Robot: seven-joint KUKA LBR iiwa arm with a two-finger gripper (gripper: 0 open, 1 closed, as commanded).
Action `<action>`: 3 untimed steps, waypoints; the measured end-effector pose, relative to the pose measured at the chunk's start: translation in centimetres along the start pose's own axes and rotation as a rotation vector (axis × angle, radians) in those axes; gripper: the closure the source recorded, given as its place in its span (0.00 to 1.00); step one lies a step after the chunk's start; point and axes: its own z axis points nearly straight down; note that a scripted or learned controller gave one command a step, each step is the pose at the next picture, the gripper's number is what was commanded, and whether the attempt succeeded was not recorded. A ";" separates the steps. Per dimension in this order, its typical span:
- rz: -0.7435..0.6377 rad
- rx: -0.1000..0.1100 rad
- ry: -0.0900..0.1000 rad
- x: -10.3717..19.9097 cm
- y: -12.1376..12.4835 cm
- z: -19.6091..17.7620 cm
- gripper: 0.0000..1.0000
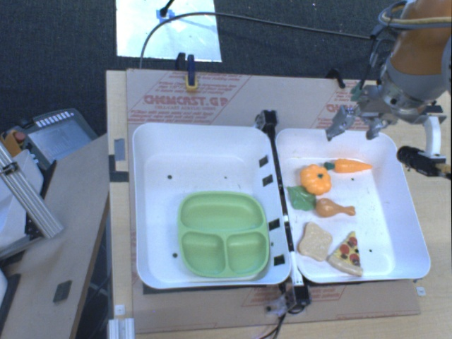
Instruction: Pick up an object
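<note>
I see my gripper point(355, 126) spread open and holding nothing, above the right bin's point(406, 189) far rim. Just below it lies the carrot point(351, 166), then the pumpkin point(316, 179), drumstick point(333, 207), bread point(315, 241) and pizza slice point(347, 253); the green tray point(222, 233) sits well left

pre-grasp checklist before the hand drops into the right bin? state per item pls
1. Hand carrying nothing: ok, fingers spread with nothing between them.
2. Hand over the right bin: ok, above its far edge.
3. Hand lined up over a target: not ok, the carrot and the pumpkin lie nearer the camera.
4. Targets apart enough: not ok for the pumpkin, it touches the green leaf; the carrot has room at its tip end.
5. Drumstick, bread slice, pizza slice reachable: cannot tell.
</note>
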 end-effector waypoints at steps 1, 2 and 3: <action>-0.002 -0.011 -0.001 0.0 0.2 -0.7 0.00; 0.001 -0.010 -0.002 -0.5 0.2 3.5 0.00; 0.001 -0.008 -0.001 -0.7 -0.7 8.4 0.00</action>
